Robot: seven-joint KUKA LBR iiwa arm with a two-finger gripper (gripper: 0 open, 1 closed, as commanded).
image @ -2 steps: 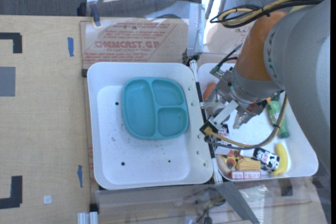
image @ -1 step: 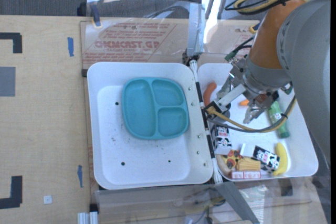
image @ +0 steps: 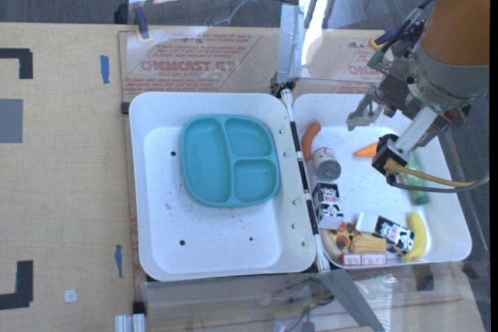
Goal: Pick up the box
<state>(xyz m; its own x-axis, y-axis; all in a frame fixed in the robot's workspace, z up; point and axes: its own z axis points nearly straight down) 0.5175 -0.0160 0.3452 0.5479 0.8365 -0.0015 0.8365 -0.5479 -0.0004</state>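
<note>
The right bin (image: 362,190) is crowded. The end effector (image: 377,117) hangs over its far side; how open it is, I cannot tell. The box (image: 330,200) lies near the left wall, just beside the can (image: 327,166), so a slightly wrong descent could catch the can instead.

My table (image: 62,183) is pale wood. Two shallow white bins sit on it side by side, their inner rims touching: the left bin (image: 156,253) and the right bin (image: 359,186). A brown cardboard sheet (image: 187,66) with red print lies flat at their far edge. Short blue tape strips (image: 104,68) and black corner marks (image: 23,62) are stuck to the bare wood on the left.
</note>
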